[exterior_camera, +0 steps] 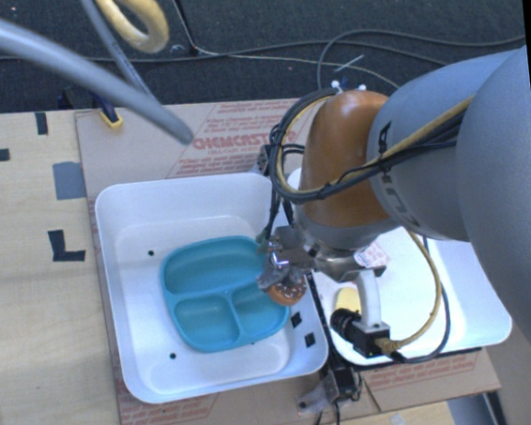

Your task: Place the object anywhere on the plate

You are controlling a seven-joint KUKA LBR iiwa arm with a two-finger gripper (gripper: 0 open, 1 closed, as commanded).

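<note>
Inside left bin (133, 296), blue plate (219, 292), seemingly bare.

Bright, even overhead light. Right bin (474, 308) blown out white; left bin (130, 268) holds soft shadows. Grey tube (61, 58) up top blurred, out of focus.

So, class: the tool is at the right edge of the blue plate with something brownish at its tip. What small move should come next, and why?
Probably a short shift left, further over the plate, before any release. The tool and the brownish object sit right at the plate's right rim, so a drop here might land on the rim or in the white bin. Whether the object is truly gripped is unclear.
</note>
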